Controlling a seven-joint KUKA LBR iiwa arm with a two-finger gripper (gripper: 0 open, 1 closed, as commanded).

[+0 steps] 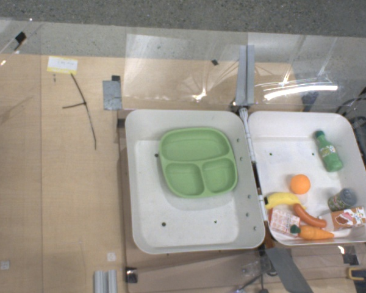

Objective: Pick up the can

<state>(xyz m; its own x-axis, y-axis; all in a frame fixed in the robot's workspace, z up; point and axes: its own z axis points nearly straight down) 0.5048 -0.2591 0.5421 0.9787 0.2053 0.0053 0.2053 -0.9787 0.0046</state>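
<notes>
Pincer's state, released or clenched, cannot be told, as the can (343, 198) is sitting in the right bin (280, 145), just beside a juice carton (348, 217). A clean pick is probably calling for a descent clearing that carton.

The bench (49, 182) is made of light brown wood. At the top runs a strip of grey floor (171, 2) that looks rough and speckled. A clear plastic sheet (183, 66) stands along the back of the bench, and bright light shines off it in white streaks. A small yellow label (62, 65) is stuck near the back on the left. A thin dark wire (85, 112) lies bent on the wood just below it. A grey metal piece (112, 94) sits beside the wire. A grey post (246, 75) stands upright at the back, in the middle.
</notes>
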